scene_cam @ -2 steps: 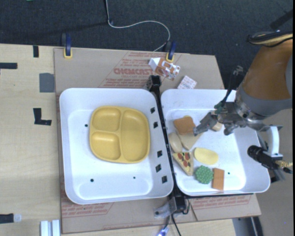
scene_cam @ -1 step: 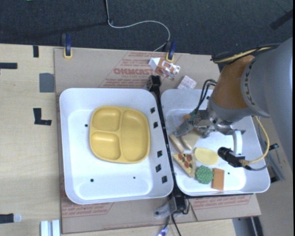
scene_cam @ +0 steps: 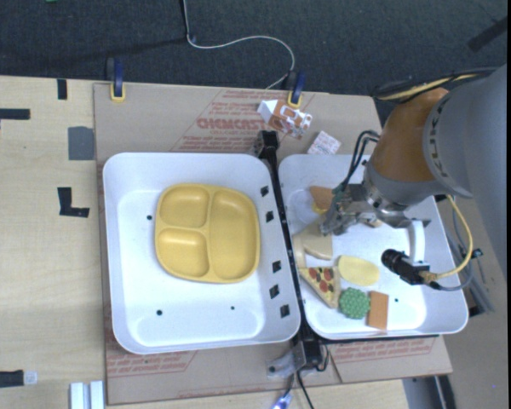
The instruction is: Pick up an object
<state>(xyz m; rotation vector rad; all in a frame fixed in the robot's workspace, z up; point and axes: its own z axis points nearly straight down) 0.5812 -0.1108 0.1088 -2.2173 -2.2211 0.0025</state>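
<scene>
My gripper [scene_cam: 334,221] reaches down into the right bin [scene_cam: 434,313] from the right, near the bin's upper left part. Just by it lie an orange-brown food piece [scene_cam: 321,198] and a cream wedge [scene_cam: 315,249]. Lower in that bin sit a pizza slice [scene_cam: 324,283], a pale yellow chip-like piece [scene_cam: 358,270], a green broccoli [scene_cam: 353,302] and an orange block [scene_cam: 377,310]. The arm's body hides whether anything is between the fingers.
The left bin [scene_cam: 128,186] holds a yellow divided plate [scene_cam: 208,233]. A black divider clip row [scene_cam: 277,228] runs between the bins. Small cards [scene_cam: 285,118] lie on the cardboard behind the bins. A cable [scene_cam: 238,43] trails at the back.
</scene>
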